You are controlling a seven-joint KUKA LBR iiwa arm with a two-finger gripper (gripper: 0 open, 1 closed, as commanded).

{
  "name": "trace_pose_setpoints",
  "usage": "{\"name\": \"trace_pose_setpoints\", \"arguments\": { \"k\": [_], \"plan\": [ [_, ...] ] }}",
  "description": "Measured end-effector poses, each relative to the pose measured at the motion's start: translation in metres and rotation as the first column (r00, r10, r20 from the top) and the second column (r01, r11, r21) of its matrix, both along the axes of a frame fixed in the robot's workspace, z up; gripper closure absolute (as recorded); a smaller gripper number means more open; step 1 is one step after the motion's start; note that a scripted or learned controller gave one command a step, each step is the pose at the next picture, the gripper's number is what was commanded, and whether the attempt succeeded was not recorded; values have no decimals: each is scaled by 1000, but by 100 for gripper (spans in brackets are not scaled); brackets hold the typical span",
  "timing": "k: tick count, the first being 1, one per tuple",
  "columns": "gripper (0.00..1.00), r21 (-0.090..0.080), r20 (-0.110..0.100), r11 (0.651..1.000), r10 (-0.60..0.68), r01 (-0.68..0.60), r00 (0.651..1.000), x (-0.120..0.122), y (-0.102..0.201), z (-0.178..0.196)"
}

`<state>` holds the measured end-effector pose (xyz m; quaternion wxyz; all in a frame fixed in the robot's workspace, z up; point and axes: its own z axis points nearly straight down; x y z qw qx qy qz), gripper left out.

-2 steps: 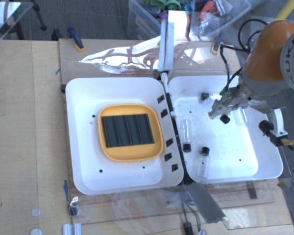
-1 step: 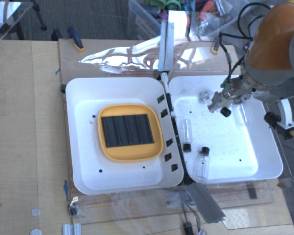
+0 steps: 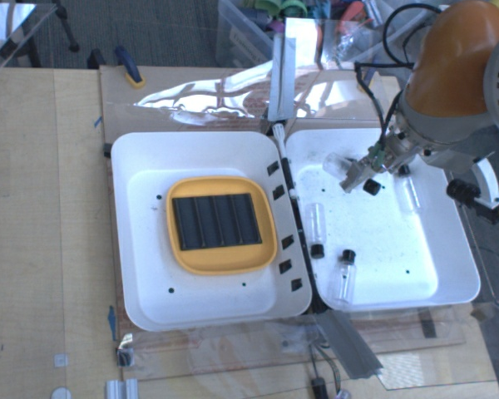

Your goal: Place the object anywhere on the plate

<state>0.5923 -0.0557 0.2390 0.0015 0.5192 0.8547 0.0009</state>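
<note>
Nearest the camera, two clear vials with black caps lie in the right bin [image 3: 449,281]: one [image 3: 345,274] near its front edge, another [image 3: 315,229] by the divider. A third vial [image 3: 408,194] lies further back. The yellow plate [image 3: 222,262] sits in the left bin [image 3: 133,223]. The gripper [image 3: 354,175] hovers over the right bin; its grip state cannot be told. Risk: smooth round vials may roll or slip, and the divider may catch a low carry.

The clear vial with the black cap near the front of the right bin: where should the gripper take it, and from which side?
Probably straight down onto the vial, closing across the clear barrel mid-length. It lies flat on the right bin, black cap toward the rear, so fingers should straddle its narrow width, not its length. A second vial lies apart to its left, leaving finger room.
</note>
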Motion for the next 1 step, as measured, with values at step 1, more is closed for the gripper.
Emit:
{"name": "trace_pose_setpoints", "arguments": {
  "k": [1],
  "plan": [
    [100, 1, -5, 998, 68, -68, 998, -35, 29, -20]
  ]
}}
